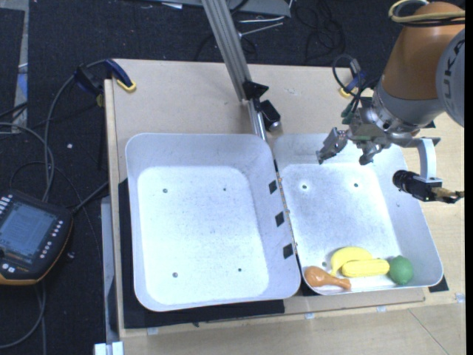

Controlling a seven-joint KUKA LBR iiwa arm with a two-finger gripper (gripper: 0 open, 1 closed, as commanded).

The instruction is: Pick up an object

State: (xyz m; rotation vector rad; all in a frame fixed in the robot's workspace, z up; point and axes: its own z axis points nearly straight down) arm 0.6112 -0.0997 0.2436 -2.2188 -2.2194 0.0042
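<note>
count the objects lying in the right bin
3, all along the near edge of the right bin: an orange piece leftmost, a yellow banana in the middle, a green ball rightmost.

Even, fairly bright overhead light, soft faint shadows, white bins point(199, 220) near overexposed at frame centre, dark floor point(52, 65) murky at left and top, slightly soft, grainy low-resolution image, no strong glare

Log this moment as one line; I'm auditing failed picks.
gripper: open, holding nothing, over right bin far end | banana, green ball, orange piece: near edge, untouched | pick: not yet done
</note>
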